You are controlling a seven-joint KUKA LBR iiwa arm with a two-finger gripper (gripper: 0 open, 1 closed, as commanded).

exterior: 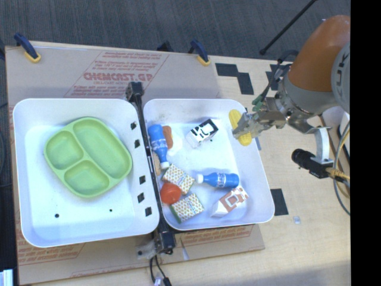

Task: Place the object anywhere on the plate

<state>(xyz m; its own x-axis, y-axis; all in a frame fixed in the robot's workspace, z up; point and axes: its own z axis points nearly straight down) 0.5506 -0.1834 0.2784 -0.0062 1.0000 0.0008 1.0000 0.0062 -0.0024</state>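
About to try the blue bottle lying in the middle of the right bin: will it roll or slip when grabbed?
The blue bottle lies on its side, so a push across it would probably roll it. Its rounded, smooth-looking body may slip. It looks small, likely light, and the carton close by could block it.

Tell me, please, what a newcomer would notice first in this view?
Probably the green plate, alone in the left bin. Next, the clutter in the right bin: two blue bottles, checkered blocks, a red piece and small cartons. At that bin's right rim, the tool sits by something yellow.
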